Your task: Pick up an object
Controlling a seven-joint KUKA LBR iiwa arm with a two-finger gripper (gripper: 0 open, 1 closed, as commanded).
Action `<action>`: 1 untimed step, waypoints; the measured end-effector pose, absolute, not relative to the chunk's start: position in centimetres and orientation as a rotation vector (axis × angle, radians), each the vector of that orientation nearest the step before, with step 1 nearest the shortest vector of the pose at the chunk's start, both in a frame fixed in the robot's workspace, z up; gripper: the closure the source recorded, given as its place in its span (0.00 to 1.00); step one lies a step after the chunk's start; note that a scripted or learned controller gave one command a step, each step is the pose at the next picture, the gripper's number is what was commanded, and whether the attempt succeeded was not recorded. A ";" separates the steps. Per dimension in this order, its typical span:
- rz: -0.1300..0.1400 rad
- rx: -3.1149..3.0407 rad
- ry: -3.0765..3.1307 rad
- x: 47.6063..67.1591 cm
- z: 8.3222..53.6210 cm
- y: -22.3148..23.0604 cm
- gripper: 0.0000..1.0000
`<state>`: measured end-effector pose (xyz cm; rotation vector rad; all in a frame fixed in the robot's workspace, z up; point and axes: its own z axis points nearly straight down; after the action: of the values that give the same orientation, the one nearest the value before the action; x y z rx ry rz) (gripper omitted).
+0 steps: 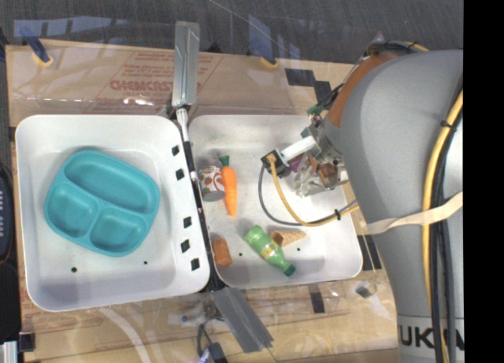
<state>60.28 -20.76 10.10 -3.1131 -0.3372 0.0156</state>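
Fingers unclear: gripper point(311, 172) low over the right bin point(331, 263).
Toy carrot point(229, 187) lies well left of it; whether anything is clasped, I cannot tell.

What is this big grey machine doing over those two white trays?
A grey robot arm with an orange band reaches in over the right white bin, with its gripper low near that bin's right side. Its job is to pick something up. The toy orange carrot, green plastic bottle, small round can, tan wedge and brown piece all lie loose in that bin. The left white bin holds a teal divided plate.
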 end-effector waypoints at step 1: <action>0.022 -3.108 -0.352 60.3 11.0 -20.5 1.00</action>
<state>60.31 -20.55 10.99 -3.1078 -0.3520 0.0220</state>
